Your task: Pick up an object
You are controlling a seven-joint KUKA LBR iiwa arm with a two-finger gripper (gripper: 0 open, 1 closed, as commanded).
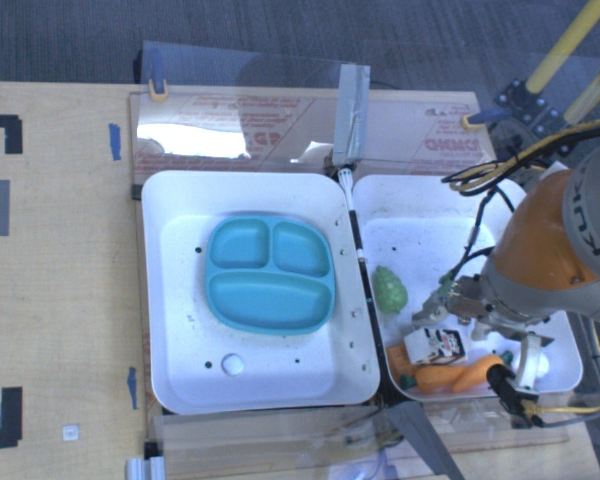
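The gripper [442, 336] hangs low in the right bin [420, 218], head down as if going for what lies under it; whether it is wide, narrow or holding anything I cannot tell, since the wrist hides it. Right below it lies a small white box [433, 348], with a carrot [455, 376] just nearer the camera. A green lump [389, 288] sits just to its left. Further left, the blue plate [271, 274] rests in the left bin [170, 298], well apart
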